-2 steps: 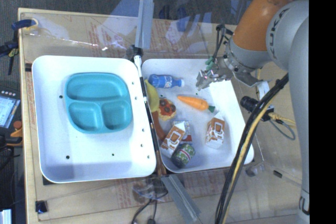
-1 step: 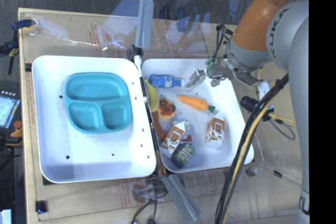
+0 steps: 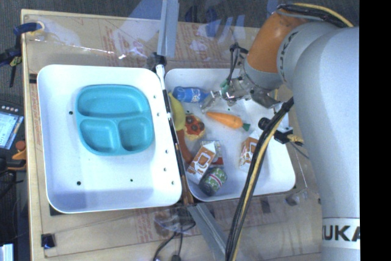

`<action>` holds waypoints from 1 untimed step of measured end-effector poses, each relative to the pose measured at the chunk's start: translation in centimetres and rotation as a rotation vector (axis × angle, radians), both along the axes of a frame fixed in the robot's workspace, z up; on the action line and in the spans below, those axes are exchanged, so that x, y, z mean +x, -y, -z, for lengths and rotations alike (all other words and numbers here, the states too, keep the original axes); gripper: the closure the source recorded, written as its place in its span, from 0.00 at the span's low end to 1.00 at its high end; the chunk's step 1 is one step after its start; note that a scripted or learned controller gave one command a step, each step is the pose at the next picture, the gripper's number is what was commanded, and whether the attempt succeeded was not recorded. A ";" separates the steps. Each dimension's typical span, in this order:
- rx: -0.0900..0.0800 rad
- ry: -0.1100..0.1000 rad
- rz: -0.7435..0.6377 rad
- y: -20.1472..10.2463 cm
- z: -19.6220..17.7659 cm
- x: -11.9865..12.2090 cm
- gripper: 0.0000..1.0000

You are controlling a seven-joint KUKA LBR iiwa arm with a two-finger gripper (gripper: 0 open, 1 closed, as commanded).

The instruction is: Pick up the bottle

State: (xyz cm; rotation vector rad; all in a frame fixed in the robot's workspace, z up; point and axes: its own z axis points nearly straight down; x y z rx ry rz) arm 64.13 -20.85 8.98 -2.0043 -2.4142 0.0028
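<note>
A small blue bottle (image 3: 188, 94) with a white cap end lies on its side in the far left corner of the right bin (image 3: 282, 175). My gripper (image 3: 223, 94) hangs low over the far part of that bin, just right of the bottle and very close to its end. Nothing shows between the gripper and the bin floor that I can call held. The grey arm with its orange band (image 3: 269, 46) comes in from the right and hides the bin's far right corner.
Near the bottle lie a banana (image 3: 176, 113), a carrot (image 3: 224, 120), a red-and-dark item (image 3: 194, 126), two small cartons (image 3: 203, 161) (image 3: 247, 151) and a dark green can (image 3: 213, 180). A black cable (image 3: 256, 156) crosses the bin. The left bin (image 3: 55, 180) holds a turquoise divided tray (image 3: 115, 118).
</note>
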 end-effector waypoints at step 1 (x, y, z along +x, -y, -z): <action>-0.006 0.006 0.093 -7.7 -0.3 1.6 0.00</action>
